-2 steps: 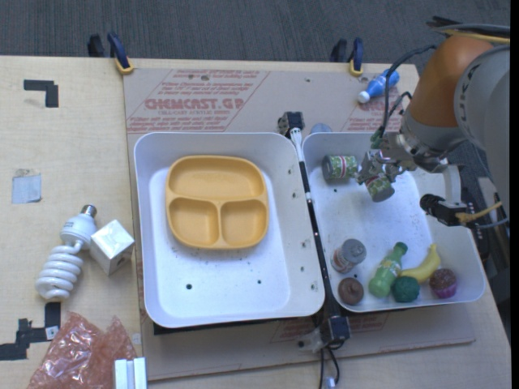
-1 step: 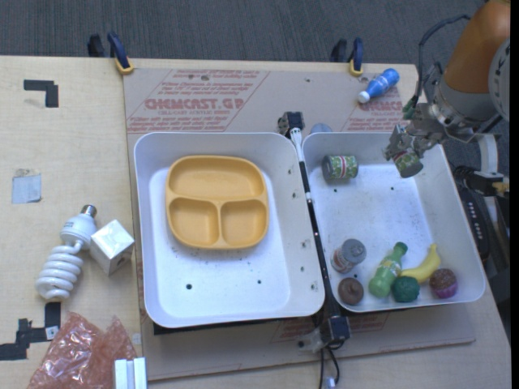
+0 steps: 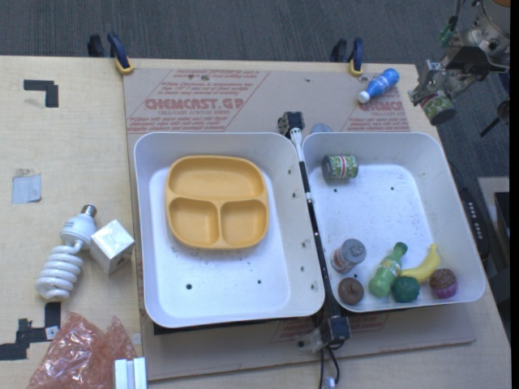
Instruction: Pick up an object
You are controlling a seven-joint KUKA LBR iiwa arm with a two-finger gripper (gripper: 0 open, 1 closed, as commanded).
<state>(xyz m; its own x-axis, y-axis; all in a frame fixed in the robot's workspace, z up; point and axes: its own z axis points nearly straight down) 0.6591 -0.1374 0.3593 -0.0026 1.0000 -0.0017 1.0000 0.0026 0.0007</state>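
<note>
I note the claw (image 3: 438, 104) raised at the right bin's (image 3: 454, 181) far corner, seemingly clamped on a small greenish can (image 3: 440, 109), which I judge light, stiff and slippery, best pinched across its middle.

Beside my bins, on the worktop (image 3: 73, 136), a spiral bulb (image 3: 65, 258) lay tilted, touching a white cube (image 3: 112, 245) at its right. Below them sat crumpled reddish wrap (image 3: 77, 351) and a small white block (image 3: 130, 373). A grey patch (image 3: 27, 188) and a black bracket mark (image 3: 45, 91) sat further up the left side. The printed board (image 3: 203, 100) under the bins was clamped at its top edge by two blue-and-yellow clamps (image 3: 120, 55), with a blue-and-white bottle (image 3: 379, 85) lying near the right one.
</note>
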